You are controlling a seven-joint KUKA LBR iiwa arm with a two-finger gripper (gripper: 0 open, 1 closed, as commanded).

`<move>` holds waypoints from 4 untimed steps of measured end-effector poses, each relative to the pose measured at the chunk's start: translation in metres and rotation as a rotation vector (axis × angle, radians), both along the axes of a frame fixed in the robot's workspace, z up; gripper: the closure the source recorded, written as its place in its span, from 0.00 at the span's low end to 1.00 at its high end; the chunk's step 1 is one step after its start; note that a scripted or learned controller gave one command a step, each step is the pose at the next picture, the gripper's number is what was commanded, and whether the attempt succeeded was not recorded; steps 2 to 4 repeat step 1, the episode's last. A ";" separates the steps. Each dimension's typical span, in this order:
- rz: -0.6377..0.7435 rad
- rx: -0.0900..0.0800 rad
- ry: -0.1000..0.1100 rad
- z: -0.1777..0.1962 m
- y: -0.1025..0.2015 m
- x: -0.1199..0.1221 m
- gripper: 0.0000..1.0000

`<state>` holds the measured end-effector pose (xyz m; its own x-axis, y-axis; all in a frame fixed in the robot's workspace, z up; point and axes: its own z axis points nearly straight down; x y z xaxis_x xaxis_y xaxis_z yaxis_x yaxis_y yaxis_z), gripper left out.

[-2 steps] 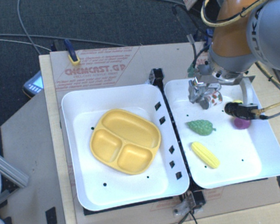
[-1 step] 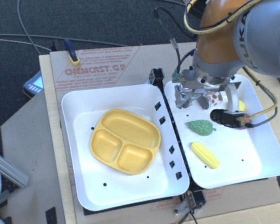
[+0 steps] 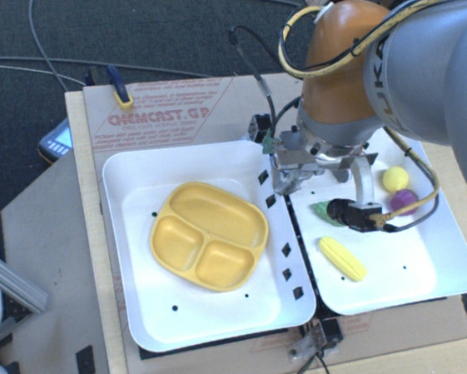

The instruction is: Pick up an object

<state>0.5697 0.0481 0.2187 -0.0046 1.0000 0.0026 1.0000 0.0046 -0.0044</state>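
In the right bin lie a yellow corn cob, a small green piece, a yellow ball and a purple piece. A yellow divided plate rests in the left bin. My gripper hangs low over the upper left corner of the right bin, close to the wall between the bins. The green piece lies just right of and below it. I see nothing held in it. The arm hides the back of the right bin.
The grey arm with its orange band covers the top right of the view. A cardboard sheet lies behind the bins, with a blue-handled tool on its edge.
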 end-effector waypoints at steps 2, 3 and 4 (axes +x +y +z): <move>0.001 0.000 0.001 -0.001 0.043 -0.033 1.00; 0.001 0.000 0.001 -0.001 0.043 -0.033 1.00; 0.001 0.000 0.001 -0.001 0.043 -0.033 1.00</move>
